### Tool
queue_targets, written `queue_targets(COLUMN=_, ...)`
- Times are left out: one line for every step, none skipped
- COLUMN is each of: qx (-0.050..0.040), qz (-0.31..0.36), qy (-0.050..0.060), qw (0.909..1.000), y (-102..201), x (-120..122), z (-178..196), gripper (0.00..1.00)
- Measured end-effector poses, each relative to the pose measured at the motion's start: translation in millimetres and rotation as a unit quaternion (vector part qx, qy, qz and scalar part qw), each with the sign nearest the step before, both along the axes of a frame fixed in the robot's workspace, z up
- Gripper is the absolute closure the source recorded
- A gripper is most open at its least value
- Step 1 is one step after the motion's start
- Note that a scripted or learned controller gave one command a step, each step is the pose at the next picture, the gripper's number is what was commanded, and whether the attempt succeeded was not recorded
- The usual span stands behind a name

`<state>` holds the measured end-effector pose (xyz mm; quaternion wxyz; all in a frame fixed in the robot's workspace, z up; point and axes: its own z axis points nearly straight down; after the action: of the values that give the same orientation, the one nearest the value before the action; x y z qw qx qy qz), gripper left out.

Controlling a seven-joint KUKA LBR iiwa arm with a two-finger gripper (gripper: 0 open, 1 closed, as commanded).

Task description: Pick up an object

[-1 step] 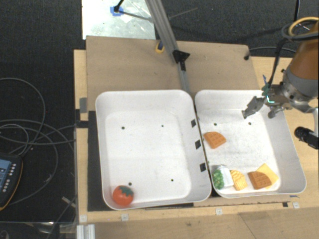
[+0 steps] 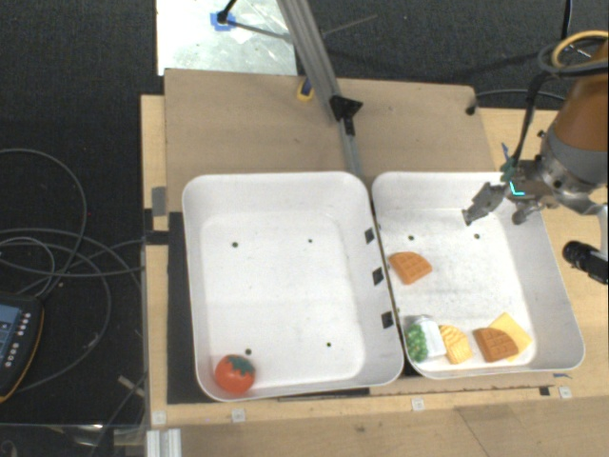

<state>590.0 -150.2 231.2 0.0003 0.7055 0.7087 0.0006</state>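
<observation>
You see the gripper (image 2: pixel 499 205) spread open and holding nothing, hovering over the right bin (image 2: pixel 547 255), well up from the orange waffle piece (image 2: pixel 411 268).

Tool (image 2: pixel 499 208) open, arm reaching from right

One fixed camera looks down at a slant on both white bins (image 2: pixel 276 190), from moderately far.

Gripper (image 2: pixel 497 205) over right bin (image 2: pixel 552 284) (food pieces at near end); tomato (image 2: pixel 234 373) in left bin (image 2: pixel 276 187).
</observation>
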Motion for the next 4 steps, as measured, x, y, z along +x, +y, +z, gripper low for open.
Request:
queue_targets(qx=-0.0001, qz=-0.001, qy=0.002, qw=1.0, y=2, x=-2, z=-42, gripper=0.0)
queue_targets(qx=-0.0002, qz=-0.002, qy=0.002, qw=1.0, y=-4, x=-4, z=-86, gripper=0.0)
queue_targets(qx=0.0002, qz=-0.002, qy=0.002, qw=1.0, y=-3, x=-4, z=-138, gripper=0.0)
queue_targets(qx=-0.0002, qz=-0.002, qy=-0.001, qw=1.0, y=-4, x=-2, z=-124, gripper=1.0)
